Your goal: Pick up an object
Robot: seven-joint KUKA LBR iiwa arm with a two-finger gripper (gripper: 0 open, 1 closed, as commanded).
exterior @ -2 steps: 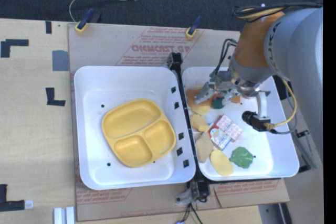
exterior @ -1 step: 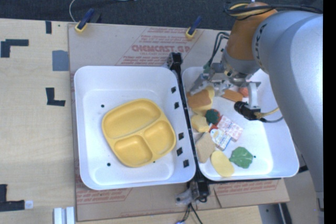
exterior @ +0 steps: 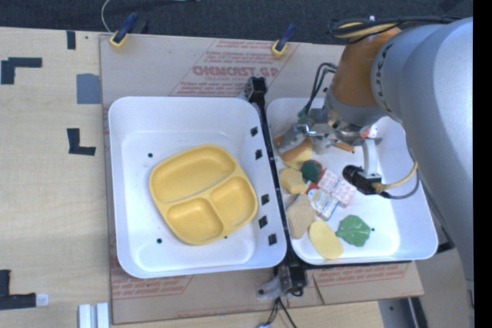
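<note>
Two shallow white plastic bins sit side by side on the pale wooden counter, on a brown cardboard sheet printed with red lettering. The left bin holds one thing: a yellow plastic tray with three compartments, lying flat and turned at a slant near the bin's middle. The right bin holds a loose cluster of small play-food pieces along its left side, several touching or overlapping: one tan bread-like piece at the far end, one small dark green round piece just beside it, one pale yellow chunk near the divider, one flat white packet with red and pink print, one tan slab below that, one yellow oval slice at the near end, and one green leafy piece touching it on the right. The grey arm with its orange band reaches in from the right, and the claw hangs low over the far end of the cluster, close above the bread-like piece; whether its jaws are spread or pressed together I cannot tell. Two yellow-and-blue clamps pin the cardboard's far edge.
</note>
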